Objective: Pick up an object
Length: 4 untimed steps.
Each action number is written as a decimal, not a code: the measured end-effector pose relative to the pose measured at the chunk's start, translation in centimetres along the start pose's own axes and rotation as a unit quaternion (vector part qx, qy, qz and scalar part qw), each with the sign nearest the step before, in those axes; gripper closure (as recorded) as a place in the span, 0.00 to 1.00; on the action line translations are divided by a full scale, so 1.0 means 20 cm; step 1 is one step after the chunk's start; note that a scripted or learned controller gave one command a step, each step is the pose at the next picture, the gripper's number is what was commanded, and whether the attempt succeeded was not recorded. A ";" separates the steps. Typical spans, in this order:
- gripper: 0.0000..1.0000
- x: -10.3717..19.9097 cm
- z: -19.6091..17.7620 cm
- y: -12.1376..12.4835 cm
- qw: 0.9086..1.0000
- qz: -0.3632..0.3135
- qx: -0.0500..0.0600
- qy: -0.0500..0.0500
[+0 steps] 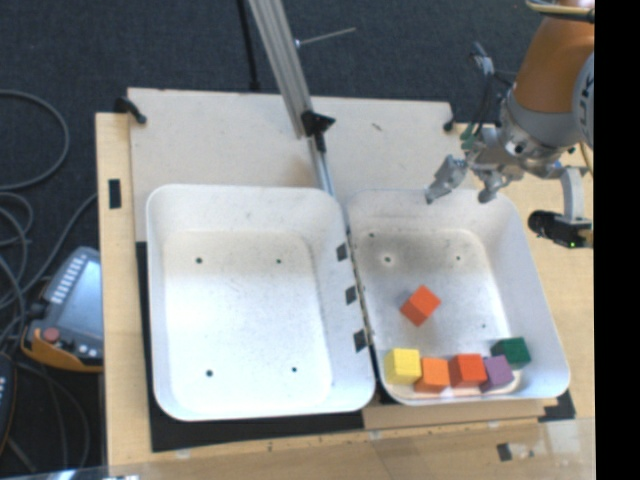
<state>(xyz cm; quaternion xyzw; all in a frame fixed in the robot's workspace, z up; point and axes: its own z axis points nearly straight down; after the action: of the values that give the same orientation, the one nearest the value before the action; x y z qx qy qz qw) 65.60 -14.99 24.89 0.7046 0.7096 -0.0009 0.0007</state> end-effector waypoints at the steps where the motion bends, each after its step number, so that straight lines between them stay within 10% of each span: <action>1: 0.00 0.11 0.62 -0.10 1.000 0.001 0.003 0.001; 3: 0.00 0.13 0.72 -0.55 1.000 0.005 0.000 0.001; 4: 1.00 0.13 0.67 -0.54 1.000 0.008 -0.003 0.000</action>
<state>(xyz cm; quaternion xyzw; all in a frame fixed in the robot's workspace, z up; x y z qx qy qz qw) 54.75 -12.59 11.58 0.7103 0.7039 0.0015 0.0025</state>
